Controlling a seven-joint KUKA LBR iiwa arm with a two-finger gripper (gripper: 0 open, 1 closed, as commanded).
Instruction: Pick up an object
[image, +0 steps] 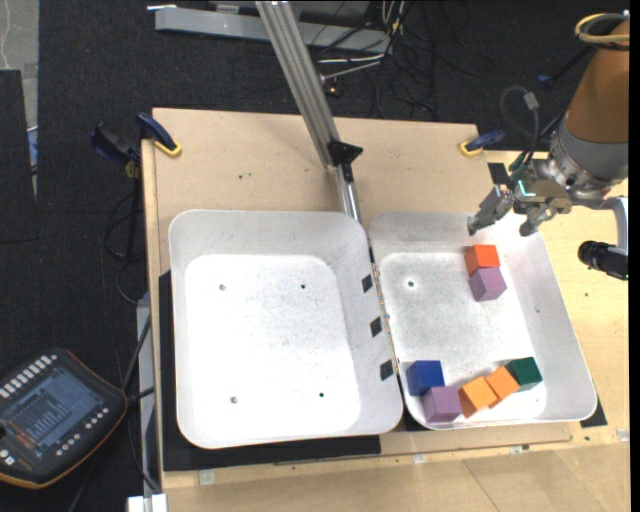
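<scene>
- Blocks all sit in the right bin (560, 330): orange block (482, 257) near the bin's far side, purple block (488, 284) touching its near edge.
- Near-edge cluster in the same bin: blue block (425, 376), second purple block (442, 403), second orange block (478, 393), third orange block (502, 382), green block (524, 373), strung in a rough arc, neighbours touching or just beside one another.
- Gripper (505, 216) hangs over the far right part of the right bin, just beyond the upper orange block, apart from it.
- Fingers look spread, dark tips pointing down and toward the left; nothing between them.
- Arm comes in from the upper right, orange band (605, 95) above the grey wrist (585, 165), wrist tilted toward the bin.
- Left bin (190, 250) sits beside the right one, rims touching along the middle.
- Both bins rest on the table (250, 160); blue clamps (150, 130) at its far corners.
- Teach pendant (50, 410) lies off the table at lower left.
</scene>
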